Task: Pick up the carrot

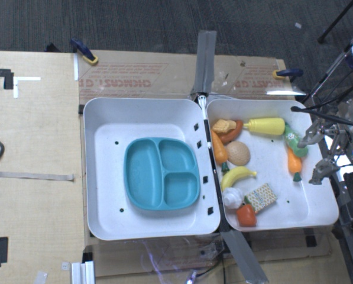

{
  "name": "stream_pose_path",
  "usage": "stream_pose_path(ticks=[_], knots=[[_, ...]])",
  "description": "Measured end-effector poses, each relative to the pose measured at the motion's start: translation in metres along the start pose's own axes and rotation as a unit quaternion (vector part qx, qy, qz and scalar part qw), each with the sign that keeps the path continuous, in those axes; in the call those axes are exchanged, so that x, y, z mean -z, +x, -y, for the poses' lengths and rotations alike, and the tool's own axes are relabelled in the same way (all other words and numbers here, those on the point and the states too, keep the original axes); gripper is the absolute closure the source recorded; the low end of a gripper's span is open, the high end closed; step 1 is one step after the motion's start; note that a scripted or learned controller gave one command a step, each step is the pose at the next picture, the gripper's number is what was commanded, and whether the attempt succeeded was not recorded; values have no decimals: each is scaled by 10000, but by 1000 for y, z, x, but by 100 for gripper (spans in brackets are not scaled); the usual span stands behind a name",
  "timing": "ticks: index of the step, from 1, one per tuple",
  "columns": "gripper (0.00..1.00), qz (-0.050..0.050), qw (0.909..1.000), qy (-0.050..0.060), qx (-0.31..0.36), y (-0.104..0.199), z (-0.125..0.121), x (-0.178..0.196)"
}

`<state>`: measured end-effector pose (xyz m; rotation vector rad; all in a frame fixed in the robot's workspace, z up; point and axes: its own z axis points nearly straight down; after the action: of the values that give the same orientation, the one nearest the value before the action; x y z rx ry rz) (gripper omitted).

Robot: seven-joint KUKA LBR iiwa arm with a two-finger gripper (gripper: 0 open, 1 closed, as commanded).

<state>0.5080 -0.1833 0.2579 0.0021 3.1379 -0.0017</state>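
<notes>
A: Report gripper (318,154) state.
B: Fingers are spread apart and grasp nothing, poised at the right bin's (318,209) right rim.
A: Carrot (294,160) location?
B: Just left of the fingers, lying on the bin floor, apart from them. Green top points toward the yellow bottle (264,126), farther left.
A: Left bin (99,176)?
B: Holds a teal divided plate (162,173), well apart from the fingers.

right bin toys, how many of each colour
Right bin, counted as best the view allows:
orange: 2, carrot and a carrot-like piece
yellow: 3, bottle, banana, small piece
red: 2, pepper, tomato
tan: 1, egg
patterned: 1, box
total: 9
</notes>
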Motion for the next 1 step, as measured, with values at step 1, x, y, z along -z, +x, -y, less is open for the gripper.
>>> stream_pose_path(ticks=[1], knots=[[0,-7,9938,0,-1110,-8,38,-76]])
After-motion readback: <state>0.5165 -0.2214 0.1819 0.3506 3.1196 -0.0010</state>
